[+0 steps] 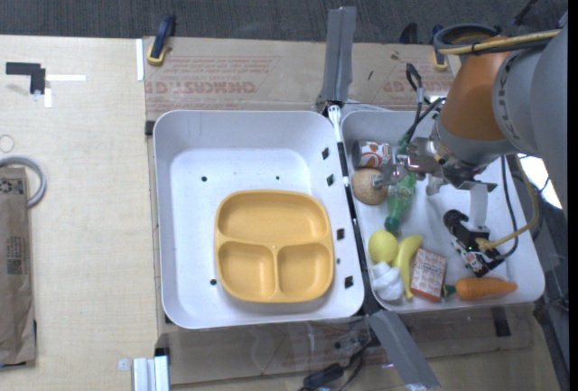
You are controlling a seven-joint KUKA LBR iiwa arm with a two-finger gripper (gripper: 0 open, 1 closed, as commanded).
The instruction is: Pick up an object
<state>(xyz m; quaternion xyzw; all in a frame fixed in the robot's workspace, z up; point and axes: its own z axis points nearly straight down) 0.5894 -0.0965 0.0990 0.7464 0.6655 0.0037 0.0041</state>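
Green plastic bottle lies slanted in the shallow white bin on the view's right, its upper end just beneath the two-finger gripper. The gripper is low over that end, and from this angle I cannot tell how far open it is or whether it has hold of anything. Close by sit a round brown potato-like lump and a red-and-white packet. Further down the bin are a yellow lemon, a yellow banana, a crumpled white wad, a small red carton and an orange carrot. The neighbouring white bin holds a yellow three-compartment plate. Both bins rest on a pale wooden bench with brown cardboard behind them. The grey arm with its orange band reaches in from the right, bent down over the bin.
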